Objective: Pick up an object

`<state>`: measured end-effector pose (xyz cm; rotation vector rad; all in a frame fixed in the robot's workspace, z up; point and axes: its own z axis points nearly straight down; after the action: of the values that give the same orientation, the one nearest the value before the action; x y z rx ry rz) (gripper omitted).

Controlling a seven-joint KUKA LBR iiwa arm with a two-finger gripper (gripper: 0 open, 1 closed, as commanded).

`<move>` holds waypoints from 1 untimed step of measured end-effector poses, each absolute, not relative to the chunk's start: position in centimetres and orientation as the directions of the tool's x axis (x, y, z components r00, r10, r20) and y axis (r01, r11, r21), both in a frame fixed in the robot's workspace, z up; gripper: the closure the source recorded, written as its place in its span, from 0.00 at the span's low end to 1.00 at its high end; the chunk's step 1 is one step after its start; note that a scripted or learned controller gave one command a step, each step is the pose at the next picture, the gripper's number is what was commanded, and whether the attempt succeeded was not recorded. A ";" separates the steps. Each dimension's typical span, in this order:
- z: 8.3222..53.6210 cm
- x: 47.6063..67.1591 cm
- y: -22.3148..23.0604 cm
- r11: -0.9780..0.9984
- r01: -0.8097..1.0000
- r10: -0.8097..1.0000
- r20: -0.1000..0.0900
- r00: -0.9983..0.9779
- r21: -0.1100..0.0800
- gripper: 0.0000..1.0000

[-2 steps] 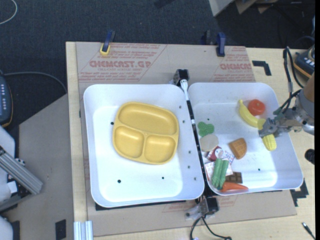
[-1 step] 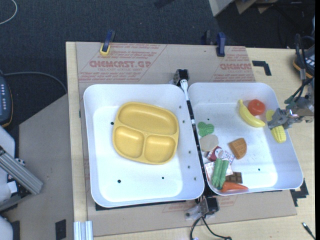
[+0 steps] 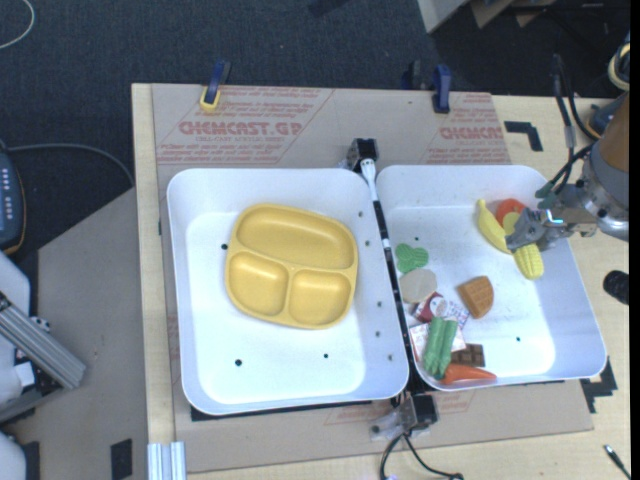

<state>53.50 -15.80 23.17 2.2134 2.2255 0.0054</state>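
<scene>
The claw (image 3: 527, 228) is low over the far right part of the right bin (image 3: 560, 353), just where a banana (image 3: 489, 225), a red piece (image 3: 510, 208) and a corn cob (image 3: 529, 261) lie close together. I cannot tell if the claw is released or clenched, because its grey body hides the tips, and no thing is clearly seen between them. The other toys are nearer and more to the left in the same bin: a green piece (image 3: 411, 258), a brown bread (image 3: 477, 295), a cucumber (image 3: 439, 345) and a carrot (image 3: 467, 374) in the near corner. The left bin (image 3: 190, 298) carries a yellow tray (image 3: 292, 265). My worry is the crowding under the claw: the banana, red piece and corn touch or nearly touch, so the claw may push one aside or catch only an edge. A rounded toy could then slip out when the arm lifts. The bin wall is also near on the right, and the claw might hit it.
</scene>
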 end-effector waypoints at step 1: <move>22.5 54.1 -9.7 0.007 1.000 1.000 0.004 -0.007 -0.002 1.00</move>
<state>54.06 -9.73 22.50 2.2161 2.2322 0.0019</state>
